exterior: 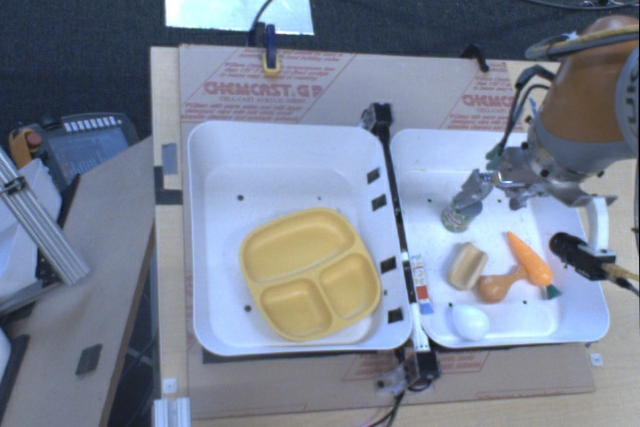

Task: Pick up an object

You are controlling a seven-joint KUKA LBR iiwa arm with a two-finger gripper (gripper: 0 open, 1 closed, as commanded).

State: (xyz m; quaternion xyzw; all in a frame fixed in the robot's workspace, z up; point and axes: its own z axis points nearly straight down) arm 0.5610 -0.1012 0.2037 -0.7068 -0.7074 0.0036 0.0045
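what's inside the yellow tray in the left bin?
Nothing visible: all three compartments of the yellow tray show bare yellow plastic. The tray lies flat in the left bin, so the bin floor beneath it is covered and can't be checked.

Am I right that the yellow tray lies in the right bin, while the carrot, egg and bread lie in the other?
Not quite: the camera view shows the yellow tray in the left bin. The carrot, egg and bread lie in the right bin.
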